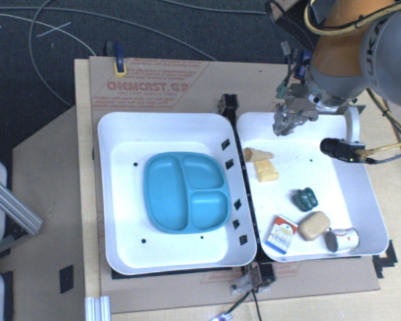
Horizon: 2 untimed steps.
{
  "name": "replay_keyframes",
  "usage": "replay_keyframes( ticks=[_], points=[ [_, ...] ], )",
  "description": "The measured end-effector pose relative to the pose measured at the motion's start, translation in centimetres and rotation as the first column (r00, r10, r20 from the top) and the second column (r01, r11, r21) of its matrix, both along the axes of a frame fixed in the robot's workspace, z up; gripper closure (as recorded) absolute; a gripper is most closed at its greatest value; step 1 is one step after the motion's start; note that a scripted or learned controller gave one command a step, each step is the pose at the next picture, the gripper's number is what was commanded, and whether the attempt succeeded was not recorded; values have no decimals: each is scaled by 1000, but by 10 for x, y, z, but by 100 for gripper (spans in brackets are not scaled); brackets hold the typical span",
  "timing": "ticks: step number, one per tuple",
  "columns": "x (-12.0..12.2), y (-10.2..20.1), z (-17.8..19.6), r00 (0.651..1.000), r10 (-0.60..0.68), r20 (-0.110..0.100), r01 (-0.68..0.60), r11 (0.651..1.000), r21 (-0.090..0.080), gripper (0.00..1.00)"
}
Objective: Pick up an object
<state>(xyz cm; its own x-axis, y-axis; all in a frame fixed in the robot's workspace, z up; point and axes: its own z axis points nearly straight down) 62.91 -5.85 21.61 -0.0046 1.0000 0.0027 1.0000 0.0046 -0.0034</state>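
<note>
Cheese wedge (266, 172) lies in my right bin (361, 179), just below the tool (285, 127); tool state I cannot tell. Looks light, stiff; I'd pinch across its flat sides.

Grey arm with orange band (347, 25) reaches in from the right, two-finger gripper (285, 127) over the far left part of the right shallow white bin (367, 192). That bin holds two pale yellow wedge-shaped pieces (262, 165), small dark green object (305, 197), tan rounded block (314, 225), red-and-white small carton (281, 233), white cylindrical container (341, 239). Left shallow white bin (113, 179) holds a blue three-compartment plastic tray (186, 191).
</note>
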Motion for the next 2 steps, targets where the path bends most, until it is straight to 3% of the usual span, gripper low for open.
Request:
replay_keyframes(
  ticks=[2],
  points=[
    [-4, 108, 7, 1000, 1, 5, -1, 1000, 0, 100]
  ],
)
